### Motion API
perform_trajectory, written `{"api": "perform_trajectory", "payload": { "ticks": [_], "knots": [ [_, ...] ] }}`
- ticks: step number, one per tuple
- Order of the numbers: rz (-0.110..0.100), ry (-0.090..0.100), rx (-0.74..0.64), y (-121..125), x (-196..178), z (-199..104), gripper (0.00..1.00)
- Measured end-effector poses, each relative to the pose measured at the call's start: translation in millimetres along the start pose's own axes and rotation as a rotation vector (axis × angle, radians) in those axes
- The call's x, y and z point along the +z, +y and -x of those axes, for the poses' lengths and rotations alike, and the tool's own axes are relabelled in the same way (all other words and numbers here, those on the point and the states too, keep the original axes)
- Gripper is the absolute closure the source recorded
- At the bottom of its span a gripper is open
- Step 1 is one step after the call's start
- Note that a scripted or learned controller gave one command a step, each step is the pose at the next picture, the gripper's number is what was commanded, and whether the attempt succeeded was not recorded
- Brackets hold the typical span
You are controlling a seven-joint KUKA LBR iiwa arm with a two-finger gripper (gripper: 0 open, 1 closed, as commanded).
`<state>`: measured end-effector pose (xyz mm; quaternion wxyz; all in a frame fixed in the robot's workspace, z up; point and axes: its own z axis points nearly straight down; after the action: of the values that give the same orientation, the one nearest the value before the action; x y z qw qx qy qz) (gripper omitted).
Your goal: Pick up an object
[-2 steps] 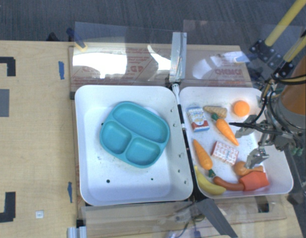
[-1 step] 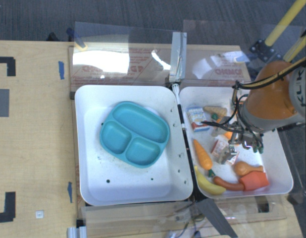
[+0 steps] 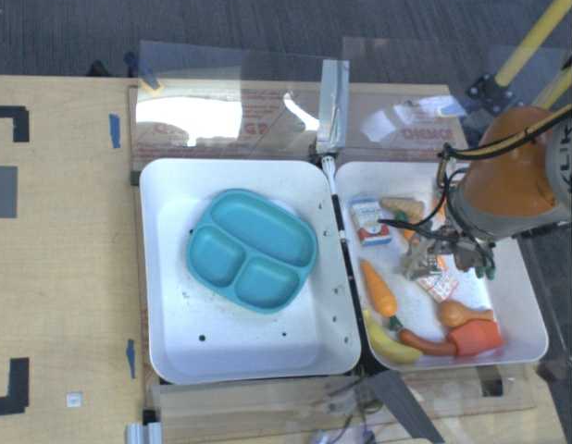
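My gripper (image 3: 423, 259) hangs low in the right bin (image 3: 531, 326), below the orange-banded wrist. It is over a small red-and-white packet (image 3: 441, 287) near the bin's middle. Around it lie a carrot (image 3: 379, 289), a banana (image 3: 390, 343), a long red pepper-like piece (image 3: 427, 343) and an orange-red toy (image 3: 471, 331) along the front. A small white-and-red box (image 3: 369, 222) and a tan bread-like piece (image 3: 403, 208) lie at the back left. I see nothing clearly held.
The left bin (image 3: 166, 248) holds a teal divided plate (image 3: 252, 249). A metal divider post (image 3: 332, 109) stands behind the wall between the bins. A yellow bar (image 3: 536, 30) and cables are at the back right.
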<state>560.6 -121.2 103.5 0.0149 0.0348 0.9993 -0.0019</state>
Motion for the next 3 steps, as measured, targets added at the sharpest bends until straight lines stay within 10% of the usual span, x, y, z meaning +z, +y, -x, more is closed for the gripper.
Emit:
{"api": "perform_trajectory", "payload": {
  "ticks": [1,2,3],
  "knots": [
    [0.000,0.002,0.000,0,1,0,0.00],
    [0.001,0.019,0.096,15,15,26,0.00],
    [0.000,0.002,0.094,16,1,31,1.00]
  ]
}}
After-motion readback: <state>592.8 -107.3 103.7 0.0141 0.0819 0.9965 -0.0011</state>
